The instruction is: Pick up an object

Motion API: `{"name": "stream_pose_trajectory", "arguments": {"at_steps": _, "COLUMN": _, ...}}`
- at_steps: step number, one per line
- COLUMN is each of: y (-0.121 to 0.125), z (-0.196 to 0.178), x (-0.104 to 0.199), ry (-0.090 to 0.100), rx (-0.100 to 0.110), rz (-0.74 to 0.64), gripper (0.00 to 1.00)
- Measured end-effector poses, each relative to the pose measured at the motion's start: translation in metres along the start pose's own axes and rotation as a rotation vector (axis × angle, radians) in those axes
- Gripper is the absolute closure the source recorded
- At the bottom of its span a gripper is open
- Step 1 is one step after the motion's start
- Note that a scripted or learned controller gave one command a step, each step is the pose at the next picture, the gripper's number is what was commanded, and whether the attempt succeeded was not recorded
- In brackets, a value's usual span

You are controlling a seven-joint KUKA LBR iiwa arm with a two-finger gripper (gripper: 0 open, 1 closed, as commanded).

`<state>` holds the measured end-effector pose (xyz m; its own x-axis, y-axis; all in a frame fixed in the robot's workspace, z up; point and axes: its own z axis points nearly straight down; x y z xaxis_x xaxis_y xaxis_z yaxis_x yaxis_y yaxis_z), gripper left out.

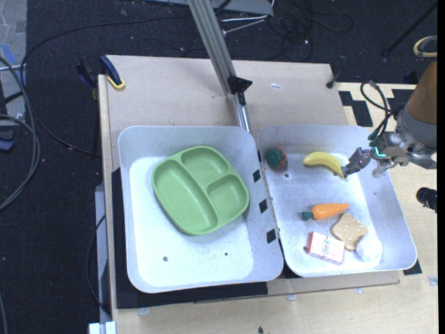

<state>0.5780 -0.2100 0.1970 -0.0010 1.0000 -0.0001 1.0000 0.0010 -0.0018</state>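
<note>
The right bin (389, 207) holds a yellow banana (323, 161), a small red and green fruit (277, 158), an orange carrot (327, 211), a tan piece of toast (348, 229), a red and white box (325, 247) and a white lump (368, 249). My gripper (366, 164) hangs over the bin's upper right part, just right of the banana's tip. It is open, and nothing lies between its fingers. One dark finger (354, 162) is close to the banana's end.
The left bin (139, 256) carries a green divided plate (200, 188). A metal pole (212, 37) slants in from the top to the gap between the bins. Cables lie on the bench at the right.
</note>
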Motion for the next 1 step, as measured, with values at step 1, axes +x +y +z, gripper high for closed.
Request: {"name": "stream_pose_trajectory", "arguments": {"at_steps": 1, "y": 0.0007, "z": -0.0010, "x": 0.0000, "ry": -0.001, "rx": -0.002, "rz": 0.000, "gripper": 0.00}}
